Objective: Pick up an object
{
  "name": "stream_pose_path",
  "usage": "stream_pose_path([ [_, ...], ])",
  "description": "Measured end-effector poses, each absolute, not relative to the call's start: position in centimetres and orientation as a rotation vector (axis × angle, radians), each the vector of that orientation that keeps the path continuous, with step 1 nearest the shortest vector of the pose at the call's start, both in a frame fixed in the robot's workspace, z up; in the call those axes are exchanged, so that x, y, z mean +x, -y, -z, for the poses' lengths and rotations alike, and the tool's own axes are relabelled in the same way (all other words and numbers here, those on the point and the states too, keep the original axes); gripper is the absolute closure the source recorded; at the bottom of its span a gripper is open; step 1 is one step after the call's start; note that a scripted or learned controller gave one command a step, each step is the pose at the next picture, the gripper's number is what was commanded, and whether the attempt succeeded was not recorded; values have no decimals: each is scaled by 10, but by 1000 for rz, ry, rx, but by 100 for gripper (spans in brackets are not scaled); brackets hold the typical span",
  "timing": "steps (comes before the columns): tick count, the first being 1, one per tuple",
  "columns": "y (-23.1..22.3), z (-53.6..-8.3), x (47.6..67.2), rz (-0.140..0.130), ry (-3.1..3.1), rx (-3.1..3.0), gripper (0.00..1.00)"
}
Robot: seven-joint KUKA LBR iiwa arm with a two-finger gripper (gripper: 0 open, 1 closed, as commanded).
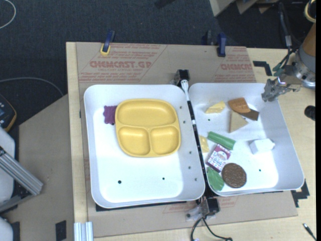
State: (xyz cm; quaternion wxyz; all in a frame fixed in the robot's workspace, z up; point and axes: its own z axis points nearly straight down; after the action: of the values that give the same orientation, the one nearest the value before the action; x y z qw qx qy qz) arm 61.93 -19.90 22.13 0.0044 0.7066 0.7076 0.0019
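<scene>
The tool [271,90] is seen at the upper right corner of the right bin [281,129], hanging over the bin's far rim at the end of the grey arm [305,69] that reaches in from the right. Whether the tool is open or closed cannot be told (it is small and blurred here), and nothing is visibly held by it. Nearest to it, inside the right bin, a brown wedge-shaped piece [239,106] is found, with a tan triangular piece [235,122] just below it and a pale yellow piece [216,108] to their left. Further toward the front of the bin a white block [261,145] is placed near the right wall, and a green cylinder [221,139] is laid at a slant near the middle. Just below the cylinder a small packet with pink print [218,159] is seen, and beside it a dark brown round disc [234,175], which touches a green leaf-like piece [215,179] at the bin's front left. The left bin [100,174] is set right beside the right one, their rims touching along the middle. In it a yellow divided plate [148,127] is placed toward the back, and a small purple object [109,114] is tucked against the plate's left edge. Both bins are carried by the bench [80,74], which is covered with brown printed board.
</scene>
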Motion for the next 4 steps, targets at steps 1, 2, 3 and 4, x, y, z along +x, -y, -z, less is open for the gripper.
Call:
stream_pose_path([
  [1, 153, -229, 630, -6, -2225, 2213, 100],
  [2, 97, -228, 646, -6, -2228, 2213, 100],
  [3, 51, -223, 652, -2, -2228, 2216, 100],
  [4, 2, -227, 661, -6, -2227, 2214, 100],
])
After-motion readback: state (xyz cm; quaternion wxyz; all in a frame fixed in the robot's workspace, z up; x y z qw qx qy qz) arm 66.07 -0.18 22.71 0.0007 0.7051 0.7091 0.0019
